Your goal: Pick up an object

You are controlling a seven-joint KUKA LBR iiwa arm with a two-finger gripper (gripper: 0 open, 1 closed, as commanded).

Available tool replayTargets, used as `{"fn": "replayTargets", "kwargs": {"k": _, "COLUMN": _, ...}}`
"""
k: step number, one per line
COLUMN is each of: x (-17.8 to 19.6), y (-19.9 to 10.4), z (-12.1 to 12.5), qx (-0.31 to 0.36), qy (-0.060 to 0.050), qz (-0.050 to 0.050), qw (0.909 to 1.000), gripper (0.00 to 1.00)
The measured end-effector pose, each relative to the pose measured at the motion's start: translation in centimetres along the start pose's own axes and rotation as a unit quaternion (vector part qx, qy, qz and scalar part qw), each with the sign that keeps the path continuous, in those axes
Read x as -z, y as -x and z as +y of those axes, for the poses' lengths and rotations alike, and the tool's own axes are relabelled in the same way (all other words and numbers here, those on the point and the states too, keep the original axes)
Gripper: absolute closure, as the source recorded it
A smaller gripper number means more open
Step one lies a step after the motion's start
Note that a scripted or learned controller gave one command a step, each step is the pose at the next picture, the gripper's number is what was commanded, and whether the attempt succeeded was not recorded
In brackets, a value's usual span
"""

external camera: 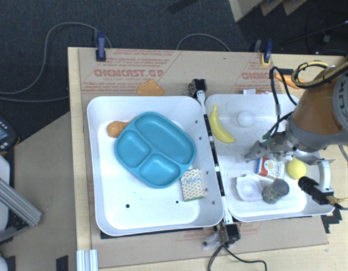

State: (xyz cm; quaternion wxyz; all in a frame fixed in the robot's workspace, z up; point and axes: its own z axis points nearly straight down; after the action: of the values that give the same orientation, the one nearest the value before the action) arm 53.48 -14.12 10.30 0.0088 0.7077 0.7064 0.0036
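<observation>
Sitting nearest in the right bin (287, 210): white cup (248, 188) and grey round object (275, 191), at five o'clock. Lying just past them, small red-and-white carton (268, 166) directly beneath the gripper (274, 151), yellow ball (296, 169) beside it at three o'clock. Cannot tell whether jaws are released or clenched. Resting farther back at eleven o'clock, banana (220, 128). Occupying the left bin (106, 196): blue tray (155, 149), patterned packet (191, 184).

A turquoise divided plate (155, 148) and an orange piece (114, 129) lie in the white left bin (134, 216), with a small box (192, 184) patterned in teal and cream specks. The white right bin (259, 210) holds a yellow banana (219, 126), a yellow ball (296, 169) and a red-and-white carton (269, 166).
</observation>
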Motion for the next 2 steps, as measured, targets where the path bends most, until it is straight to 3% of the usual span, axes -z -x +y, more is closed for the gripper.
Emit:
{"fn": "replayTargets", "kwargs": {"k": 1, "x": 11.1, "y": 4.6, "z": 5.6, "qx": 0.001, "qy": -0.001, "qz": 0.000, "qw": 1.0000, "gripper": 0.00}}
{"fn": "replayTargets", "kwargs": {"k": 2, "x": -2.4, "y": 3.2, "z": 0.5, "qx": 0.000, "qy": -0.015, "qz": 0.006, "qw": 0.9999, "gripper": 0.00}}
